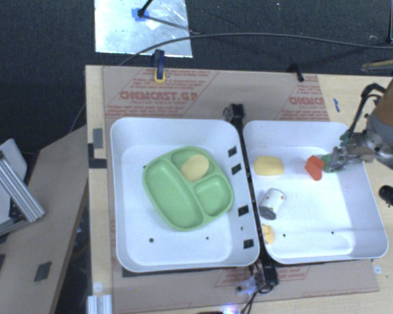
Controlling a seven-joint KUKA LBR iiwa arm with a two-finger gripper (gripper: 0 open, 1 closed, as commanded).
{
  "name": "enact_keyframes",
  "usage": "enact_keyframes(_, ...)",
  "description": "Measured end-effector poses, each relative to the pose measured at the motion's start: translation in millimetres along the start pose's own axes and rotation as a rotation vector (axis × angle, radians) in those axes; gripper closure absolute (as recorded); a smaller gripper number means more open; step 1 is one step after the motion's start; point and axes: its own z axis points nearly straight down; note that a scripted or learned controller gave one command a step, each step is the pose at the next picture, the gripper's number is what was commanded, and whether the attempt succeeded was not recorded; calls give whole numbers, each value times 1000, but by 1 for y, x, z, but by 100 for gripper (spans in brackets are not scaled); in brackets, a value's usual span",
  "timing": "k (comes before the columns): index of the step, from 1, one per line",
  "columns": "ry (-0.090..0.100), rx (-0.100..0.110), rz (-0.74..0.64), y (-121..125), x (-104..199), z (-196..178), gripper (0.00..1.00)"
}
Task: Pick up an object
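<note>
My gripper (333,160) reaches into the right bin (354,241) from the right, near its far right side. An orange-red block (314,167) lies right at the gripper's tip, touching or nearly touching it; whether it is gripped is not visible. A yellow soft-looking piece (268,166) lies to the left of the block. Nearer the front, a small white and grey cylinder (271,202) rests on its side. A small yellow item (267,234) sits at the bin's front left edge.
The left bin (137,247) holds a green divided plate (177,205) with a pale yellow object (196,167) in its far compartment. A black divider with clips (243,175) runs between the bins. The arm's grey wrist (386,133) hangs over the right bin's far right corner.
</note>
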Motion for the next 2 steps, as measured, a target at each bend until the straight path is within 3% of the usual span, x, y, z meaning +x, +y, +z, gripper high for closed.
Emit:
enact_keyframes(1, 0, 0, -5, 1, 0, -48, 100)
enact_keyframes(2, 3, 2, -10, 16, 49, -60, 100)
